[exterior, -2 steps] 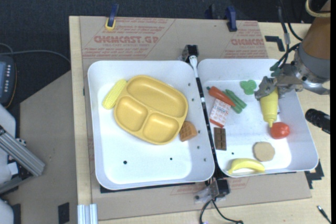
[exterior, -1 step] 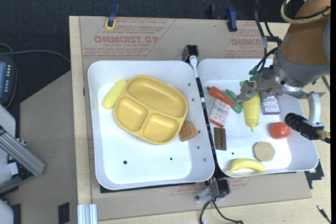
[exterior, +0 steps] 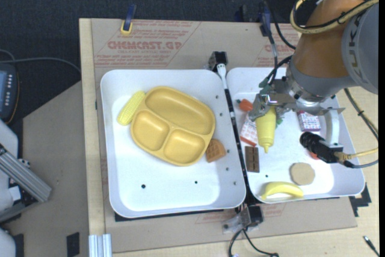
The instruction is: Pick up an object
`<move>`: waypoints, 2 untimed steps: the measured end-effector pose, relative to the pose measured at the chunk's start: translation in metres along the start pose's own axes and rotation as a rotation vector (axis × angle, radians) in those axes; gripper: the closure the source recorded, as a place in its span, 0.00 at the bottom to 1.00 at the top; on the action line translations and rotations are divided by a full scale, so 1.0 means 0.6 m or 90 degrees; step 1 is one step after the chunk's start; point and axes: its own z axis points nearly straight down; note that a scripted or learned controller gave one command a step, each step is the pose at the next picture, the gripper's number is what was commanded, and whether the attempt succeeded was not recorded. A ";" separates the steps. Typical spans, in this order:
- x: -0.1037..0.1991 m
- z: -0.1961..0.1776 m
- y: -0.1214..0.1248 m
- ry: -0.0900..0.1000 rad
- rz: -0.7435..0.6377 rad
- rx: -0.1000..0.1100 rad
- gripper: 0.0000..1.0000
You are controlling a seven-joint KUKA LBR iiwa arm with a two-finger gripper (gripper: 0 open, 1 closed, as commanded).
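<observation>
One fixed camera looks down at a slant on the left bin [exterior: 114,147], taking in the right bin [exterior: 349,180] beside it, the bench [exterior: 96,51] around it, and dark floor beyond its far edge.

Two white bins, left [exterior: 114,147] and right [exterior: 355,180], sit side by side on a cardboard-covered desk [exterior: 180,39]; a blue-and-yellow clamp [exterior: 127,21] grips the desk's far edge.

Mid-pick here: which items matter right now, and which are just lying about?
In play: gripper; yellow mustard bottle under it.
Lying about: yellow divided tray, corn cob, banana, round cookie, chocolate bar.
</observation>
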 end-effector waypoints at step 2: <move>0.097 -0.026 0.031 -0.002 0.002 -0.003 1.00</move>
